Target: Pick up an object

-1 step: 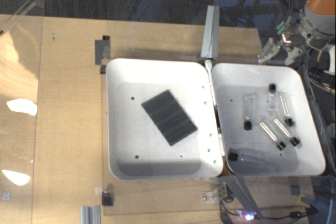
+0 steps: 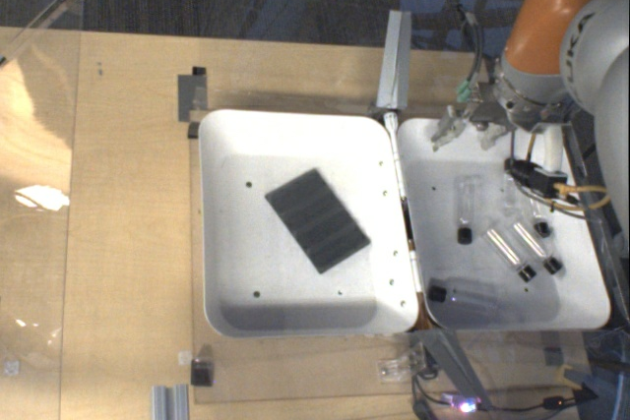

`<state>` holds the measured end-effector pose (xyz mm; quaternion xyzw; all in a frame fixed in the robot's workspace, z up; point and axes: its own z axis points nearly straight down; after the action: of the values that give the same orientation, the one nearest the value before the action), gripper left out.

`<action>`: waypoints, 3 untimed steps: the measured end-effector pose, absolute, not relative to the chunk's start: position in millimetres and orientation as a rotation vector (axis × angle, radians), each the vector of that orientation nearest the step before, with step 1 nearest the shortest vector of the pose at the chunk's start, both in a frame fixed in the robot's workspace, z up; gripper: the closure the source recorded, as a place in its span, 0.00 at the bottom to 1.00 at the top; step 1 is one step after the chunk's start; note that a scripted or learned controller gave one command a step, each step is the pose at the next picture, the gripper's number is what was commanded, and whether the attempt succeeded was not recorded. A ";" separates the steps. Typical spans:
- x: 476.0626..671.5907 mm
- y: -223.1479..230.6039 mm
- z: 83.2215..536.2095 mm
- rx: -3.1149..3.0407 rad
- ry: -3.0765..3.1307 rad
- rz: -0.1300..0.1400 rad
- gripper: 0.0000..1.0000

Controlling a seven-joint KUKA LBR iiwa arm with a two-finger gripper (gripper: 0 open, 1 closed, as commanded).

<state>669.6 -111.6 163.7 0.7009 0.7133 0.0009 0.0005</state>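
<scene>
A: What is recorded at the left of the frame?

B: A white left bin (image 2: pixel 221 211) is seen on the wooden bench (image 2: pixel 118 241). A dark grey ribbed rectangular pad (image 2: pixel 317 219) lies flat near its middle, turned at a slant, apart from every wall.

A: And the right bin (image 2: pixel 581 305)?

B: Several small clear tubes with black caps are noted. One clear tube (image 2: pixel 465 209) lies near the bin's centre with its black cap toward the lower end. Two more, a pair of clear tubes (image 2: pixel 517 251), lie side by side at a slant toward the right of the bin, black caps at their lower right ends. A further clear tube with a black cap (image 2: pixel 463 294) rests along the shaded lower wall, cap at its left end.

A: Where is the arm placed?

B: The grey arm (image 2: pixel 596 34) with its orange band (image 2: pixel 546 15) is seen at the upper right of the frame. The gripper (image 2: pixel 463 118) is held over the upper edge of the right bin, just right of the metal bracket (image 2: pixel 395 59) that stands between the two bins.

A: Is anything gripped?

B: Nothing is seen between the fingers. Whether they are apart or together cannot be told; they are small and blurred against the white rim. All the tubes lie on the bin floor, well below the gripper in the frame.
</scene>
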 end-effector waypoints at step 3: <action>671.0 -203.5 88.6 1.987 2.430 0.005 0.00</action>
<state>671.0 -203.5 88.6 0.6331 0.7741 0.0014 0.0011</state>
